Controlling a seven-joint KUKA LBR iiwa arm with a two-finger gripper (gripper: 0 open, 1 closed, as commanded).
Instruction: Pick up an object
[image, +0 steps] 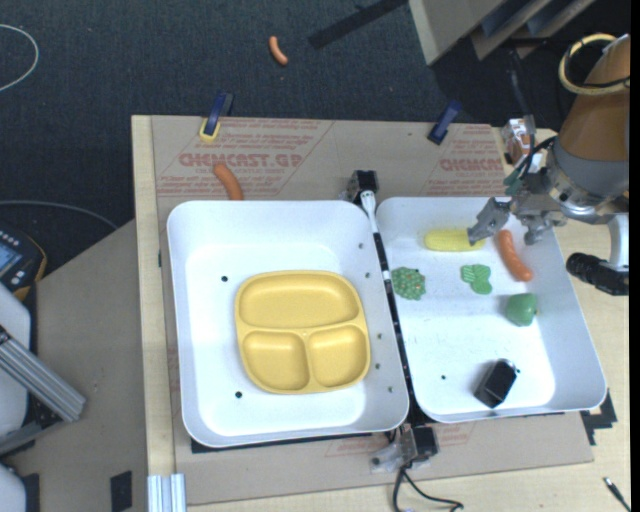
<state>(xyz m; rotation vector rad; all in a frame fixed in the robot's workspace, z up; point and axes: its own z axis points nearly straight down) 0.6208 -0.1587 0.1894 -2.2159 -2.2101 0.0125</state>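
My gripper (512, 228) hangs over the back of the right bin (580, 345), open, with nothing between its fingers. One fingertip (484, 230) is at the right end of a yellow banana-like piece (447, 240). An orange sausage-shaped piece (515, 257) lies just in front of the gripper, between the two fingers' lines. Further forward in the same bin are a green leafy piece (408, 283), a small green piece (477, 277), a rounded green piece (520, 309) and a black block (495, 382) near the front.
The left bin (195, 330) holds a yellow divided plate (302, 331). Another orange piece (229, 181) lies on the cardboard behind the left bin. Blue clamps (214, 115) (443, 122) grip the board's back edge. A black divider (380, 270) runs between the bins.
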